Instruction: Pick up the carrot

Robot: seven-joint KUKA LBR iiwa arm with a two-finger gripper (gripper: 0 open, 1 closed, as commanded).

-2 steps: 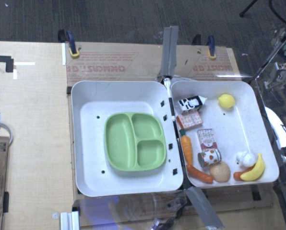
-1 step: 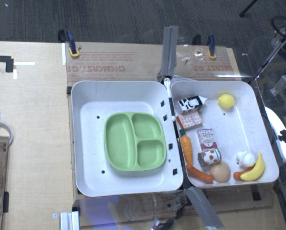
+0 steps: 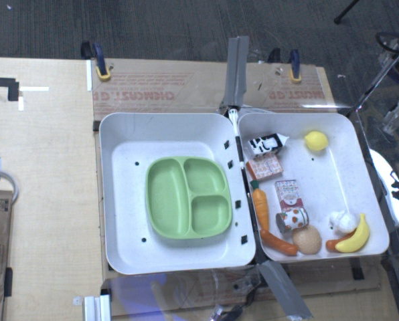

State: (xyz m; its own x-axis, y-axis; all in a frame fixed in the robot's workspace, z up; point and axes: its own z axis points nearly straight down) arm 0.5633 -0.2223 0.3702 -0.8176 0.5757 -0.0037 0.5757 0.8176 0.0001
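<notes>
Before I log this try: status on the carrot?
Carrot lies at right bin's left wall. Sausage at its lower tip, can beside it.

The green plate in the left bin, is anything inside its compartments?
Nothing lies in the three compartments of the green plate. It sits on the floor of the left bin; what is under it is covered.

Pale wooden bench (image 3: 45, 199), two white bins side by side, left bin (image 3: 119, 246), right bin (image 3: 357, 172), touching
</notes>
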